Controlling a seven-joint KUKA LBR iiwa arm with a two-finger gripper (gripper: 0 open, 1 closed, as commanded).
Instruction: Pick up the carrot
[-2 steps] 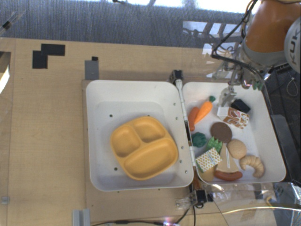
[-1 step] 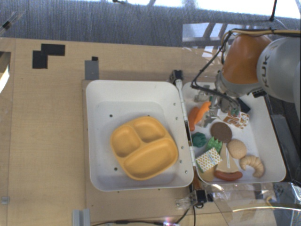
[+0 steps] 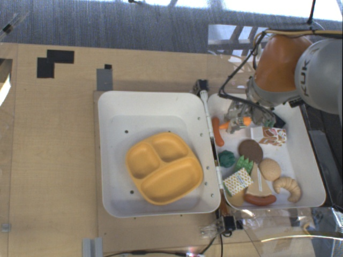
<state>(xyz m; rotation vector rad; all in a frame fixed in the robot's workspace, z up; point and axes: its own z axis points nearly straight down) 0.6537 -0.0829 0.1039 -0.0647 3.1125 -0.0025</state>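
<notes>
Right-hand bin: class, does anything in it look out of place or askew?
Mostly a loose jumble of toy food. One item stands out: the carrot lies pressed along the bin's left wall, away from the pile, with the tool just beside it. The yellow divided plate in the left bin sits askew.
</notes>
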